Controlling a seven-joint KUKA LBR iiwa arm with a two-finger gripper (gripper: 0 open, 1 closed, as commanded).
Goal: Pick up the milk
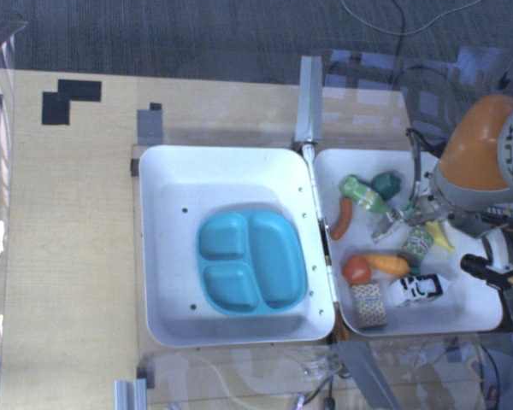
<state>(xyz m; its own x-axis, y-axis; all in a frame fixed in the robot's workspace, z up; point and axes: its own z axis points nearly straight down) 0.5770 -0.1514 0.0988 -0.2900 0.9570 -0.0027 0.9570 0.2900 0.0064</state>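
From the overhead camera, the milk (421,288) lay on its side near the front of the right bin (487,319), just right of a patterned box (368,304) and below the carrot (386,265). The jaws (399,219) hovered further back over that bin, spread open and holding nothing — well apart from the milk. The left bin (162,229) held a blue divided tray (251,261).

Grey arm (487,173) with a rounded orange band above the wrist. Slim metallic two-finger gripper (393,223) at the tip. Black cable along the wrist housing.
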